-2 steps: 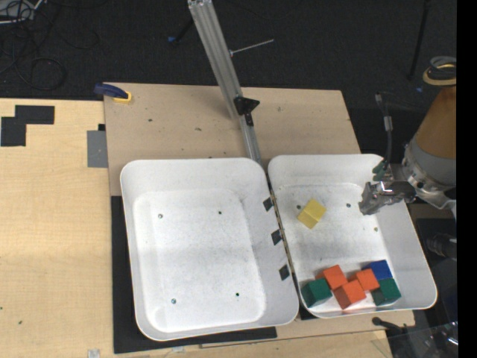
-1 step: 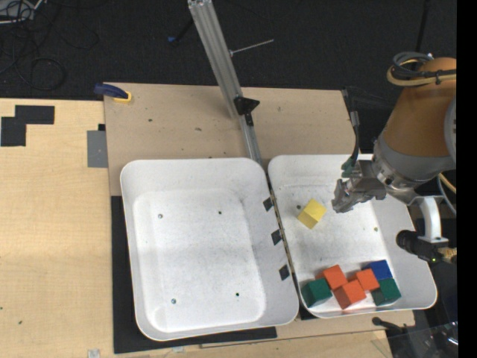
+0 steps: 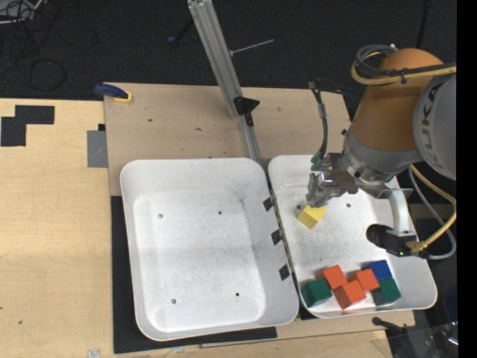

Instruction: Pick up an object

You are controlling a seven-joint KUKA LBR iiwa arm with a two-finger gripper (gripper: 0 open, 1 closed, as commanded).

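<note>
A robot gripper (image 3: 319, 198) hangs directly above a yellow block (image 3: 311, 216) in the right bin (image 3: 425, 293), touching its top. Whether its jaws are released or clenched cannot be told. A tilted block could slip free.

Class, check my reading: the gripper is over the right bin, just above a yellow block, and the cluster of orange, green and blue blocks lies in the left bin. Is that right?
One slip. The camera view shows the cluster of orange, green and blue blocks in the right bin, at its near end, not in the left bin. The rest stands: the gripper is over the right bin, just above the yellow block.
</note>
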